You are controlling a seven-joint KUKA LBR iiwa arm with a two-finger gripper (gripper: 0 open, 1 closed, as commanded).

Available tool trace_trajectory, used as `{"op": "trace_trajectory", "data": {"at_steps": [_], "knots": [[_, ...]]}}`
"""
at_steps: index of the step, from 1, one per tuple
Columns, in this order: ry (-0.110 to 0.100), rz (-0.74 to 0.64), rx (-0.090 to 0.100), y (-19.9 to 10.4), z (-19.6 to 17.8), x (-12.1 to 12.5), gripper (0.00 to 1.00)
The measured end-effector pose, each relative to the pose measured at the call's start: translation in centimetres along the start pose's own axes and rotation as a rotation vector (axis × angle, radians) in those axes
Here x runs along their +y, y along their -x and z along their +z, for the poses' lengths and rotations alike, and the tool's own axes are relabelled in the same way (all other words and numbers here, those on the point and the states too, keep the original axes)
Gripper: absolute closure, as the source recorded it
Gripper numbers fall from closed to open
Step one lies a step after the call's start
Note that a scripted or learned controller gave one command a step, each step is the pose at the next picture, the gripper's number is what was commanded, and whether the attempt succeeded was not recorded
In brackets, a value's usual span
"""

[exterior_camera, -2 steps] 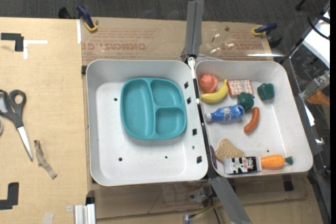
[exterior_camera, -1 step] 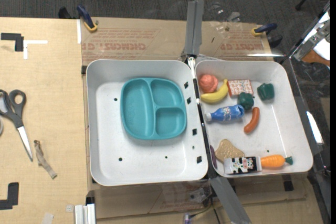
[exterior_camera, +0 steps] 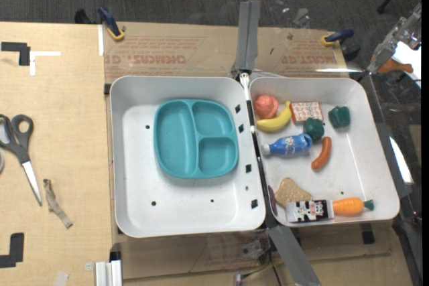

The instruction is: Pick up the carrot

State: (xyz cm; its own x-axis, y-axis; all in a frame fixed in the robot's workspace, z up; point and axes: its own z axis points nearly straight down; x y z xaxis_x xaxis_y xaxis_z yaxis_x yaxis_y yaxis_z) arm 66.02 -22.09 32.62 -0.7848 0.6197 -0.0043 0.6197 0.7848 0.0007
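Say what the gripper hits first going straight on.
Likely the right bin's far right rim; the gripper is blurred, depth unclear. The carrot lies by the near rim, off that line.

- A small orange toy carrot with a green top (exterior_camera: pixel 352 206) lies at the near edge of the right shallow white bin (exterior_camera: pixel 381 144), touching a black-and-white carton (exterior_camera: pixel 310 211).
- Beside the carton sits a tan slice — perhaps toy bread (exterior_camera: pixel 292 191).
- The left white bin (exterior_camera: pixel 131 164) holds a teal three-compartment plastic plate (exterior_camera: pixel 196 138).
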Motion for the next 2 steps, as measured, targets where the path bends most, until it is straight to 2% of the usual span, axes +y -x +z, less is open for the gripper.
{"op": "trace_trajectory", "data": {"at_steps": [1, 2], "knots": [[0.000, -0.191, 0.001, -0.64, 1.53, -0.54, 1.00], [0.000, -0.272, 0.001, -0.91, 1.29, -0.72, 1.00]]}}
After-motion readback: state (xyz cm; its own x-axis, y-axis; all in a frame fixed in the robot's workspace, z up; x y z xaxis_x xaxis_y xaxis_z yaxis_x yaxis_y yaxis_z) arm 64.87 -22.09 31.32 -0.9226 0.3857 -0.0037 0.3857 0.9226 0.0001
